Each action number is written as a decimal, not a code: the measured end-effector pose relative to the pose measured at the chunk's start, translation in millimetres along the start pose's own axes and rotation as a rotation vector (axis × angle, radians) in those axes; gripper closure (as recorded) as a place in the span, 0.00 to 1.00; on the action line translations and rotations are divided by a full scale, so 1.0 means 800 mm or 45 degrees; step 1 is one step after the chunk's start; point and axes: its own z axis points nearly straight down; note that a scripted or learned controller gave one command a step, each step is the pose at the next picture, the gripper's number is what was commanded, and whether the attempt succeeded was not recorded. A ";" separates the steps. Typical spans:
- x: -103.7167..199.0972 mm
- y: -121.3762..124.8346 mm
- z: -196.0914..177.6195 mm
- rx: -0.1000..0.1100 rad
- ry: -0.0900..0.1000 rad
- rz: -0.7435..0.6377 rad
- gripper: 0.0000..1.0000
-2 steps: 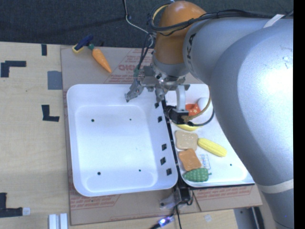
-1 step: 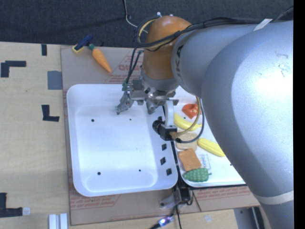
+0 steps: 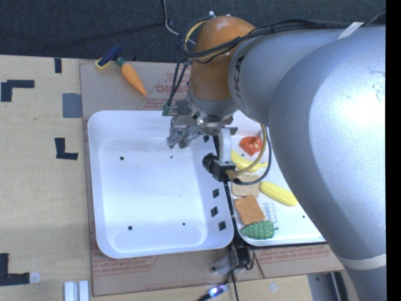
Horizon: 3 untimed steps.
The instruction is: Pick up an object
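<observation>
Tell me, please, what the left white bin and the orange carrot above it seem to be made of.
The left bin looks like moulded plastic with a glossy finish: it has rounded corners, a smooth raised rim and soft light reflections on its floor. The carrot seems to be a plastic toy: its orange colour is even and smooth, and it lies on brown cardboard. Rubber or foam cannot be excluded.

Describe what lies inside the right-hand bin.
Right bin: corn cob, green vegetable, bread slice, red piece. The arm covers the rest.
</observation>
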 end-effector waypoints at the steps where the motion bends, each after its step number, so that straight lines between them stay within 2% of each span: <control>1: 0.066 0.064 0.083 -0.007 0.000 -0.002 1.00; 2: 0.082 0.015 -0.107 -0.021 0.007 -0.002 1.00; 3: 0.079 0.014 -0.093 -0.004 -0.003 0.002 0.00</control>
